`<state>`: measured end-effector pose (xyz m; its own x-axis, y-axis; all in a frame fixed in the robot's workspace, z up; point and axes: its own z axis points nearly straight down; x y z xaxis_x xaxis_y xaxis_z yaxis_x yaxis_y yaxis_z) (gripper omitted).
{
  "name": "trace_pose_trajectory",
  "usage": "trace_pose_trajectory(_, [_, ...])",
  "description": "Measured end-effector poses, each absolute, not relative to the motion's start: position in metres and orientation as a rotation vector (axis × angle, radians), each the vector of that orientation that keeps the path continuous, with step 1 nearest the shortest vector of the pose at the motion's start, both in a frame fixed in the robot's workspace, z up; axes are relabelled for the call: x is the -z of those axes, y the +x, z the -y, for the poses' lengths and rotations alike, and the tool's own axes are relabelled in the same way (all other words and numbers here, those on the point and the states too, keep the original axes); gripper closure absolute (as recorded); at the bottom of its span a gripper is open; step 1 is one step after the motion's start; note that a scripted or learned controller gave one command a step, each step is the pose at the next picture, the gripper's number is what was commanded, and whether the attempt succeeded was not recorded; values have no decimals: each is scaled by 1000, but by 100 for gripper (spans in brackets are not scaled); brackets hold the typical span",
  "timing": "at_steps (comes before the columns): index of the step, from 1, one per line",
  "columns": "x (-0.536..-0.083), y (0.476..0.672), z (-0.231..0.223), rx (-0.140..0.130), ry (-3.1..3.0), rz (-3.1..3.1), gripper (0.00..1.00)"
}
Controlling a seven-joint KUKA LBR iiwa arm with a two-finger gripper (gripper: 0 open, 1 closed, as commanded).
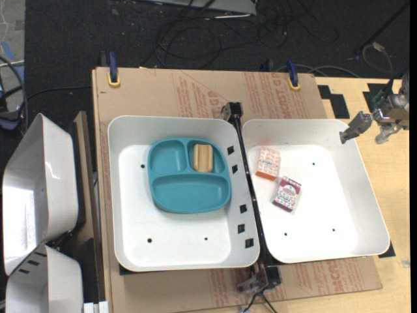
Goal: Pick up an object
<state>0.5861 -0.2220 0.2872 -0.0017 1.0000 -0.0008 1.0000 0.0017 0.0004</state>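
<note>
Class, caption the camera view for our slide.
Tool at right bin's edge; two small boxes inside.

Two bins are set side by side on the table (169,93), their inner walls touching along the middle. In the left bin (124,240) a divided tray (186,194) is placed toward the back, and a small block (203,158) is lodged in the tray's rear right compartment. In the right bin (339,240) two small boxes are found near the left wall: one box (268,163) lies behind, the other box (287,194) just in front of it and slightly to the right. The gripper (373,126) is positioned over the right bin's rear right corner, well apart from both boxes.
</note>
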Motion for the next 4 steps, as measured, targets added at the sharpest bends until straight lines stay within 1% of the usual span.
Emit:
trace_pose_trajectory(1, [-231, 590, 212, 4, 2220, -2229, 0])
trace_pose_trajectory(3, [-142, 594, 204, 3, 2221, -2226, 0])
trace_pose_trajectory(4, [-155, 595, 204, -1, 2216, -2223, 100])
